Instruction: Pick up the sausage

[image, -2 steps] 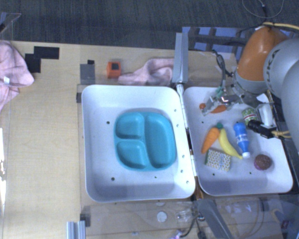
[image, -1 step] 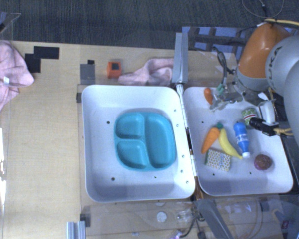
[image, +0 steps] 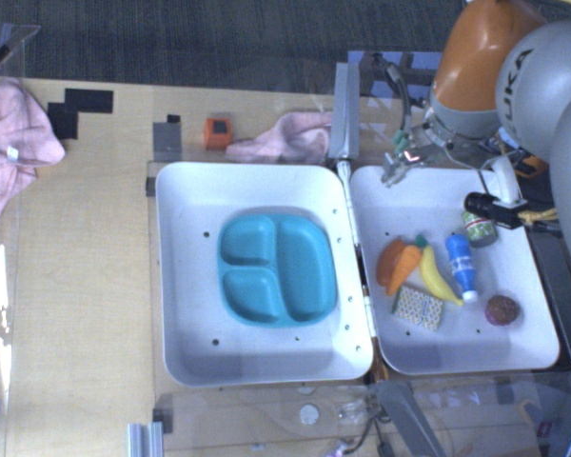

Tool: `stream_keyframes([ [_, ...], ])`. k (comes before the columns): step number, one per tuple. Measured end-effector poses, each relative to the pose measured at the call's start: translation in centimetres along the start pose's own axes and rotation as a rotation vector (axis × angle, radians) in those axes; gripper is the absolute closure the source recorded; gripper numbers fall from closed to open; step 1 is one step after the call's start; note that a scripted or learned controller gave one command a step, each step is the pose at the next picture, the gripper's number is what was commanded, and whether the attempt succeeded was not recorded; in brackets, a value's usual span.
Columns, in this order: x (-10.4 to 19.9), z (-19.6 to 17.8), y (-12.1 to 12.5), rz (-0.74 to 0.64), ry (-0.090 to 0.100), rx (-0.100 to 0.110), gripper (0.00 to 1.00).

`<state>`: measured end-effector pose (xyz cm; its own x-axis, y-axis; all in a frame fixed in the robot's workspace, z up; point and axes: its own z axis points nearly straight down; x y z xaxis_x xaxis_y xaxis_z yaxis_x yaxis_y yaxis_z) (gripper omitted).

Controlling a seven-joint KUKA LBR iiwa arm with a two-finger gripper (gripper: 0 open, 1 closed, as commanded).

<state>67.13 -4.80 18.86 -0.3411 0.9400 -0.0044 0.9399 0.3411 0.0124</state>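
Right bin (image: 514, 350) | sausage (image: 502, 309) near corner | hand (image: 397, 168) well apart

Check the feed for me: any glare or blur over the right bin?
Camera view: the right bin is evenly lit and sharp, its items casting soft shadows; the hand near its far edge looks slightly blurred; pale reflections streak the clear panel at left.

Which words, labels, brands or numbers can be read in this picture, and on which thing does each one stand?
"KUKA": partly visible dark letters on the grey arm, seen at a slant, hard to read.
Blue bottle: label too small to read.
Small can: print too blurred to read.
Orange box on the bench: no readable marking.
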Motion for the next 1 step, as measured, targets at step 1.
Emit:
stream_keyframes([
  [1, -0.02, 0.06, -0.04, 0.0, 0.0, 0.001, 0.0],
])
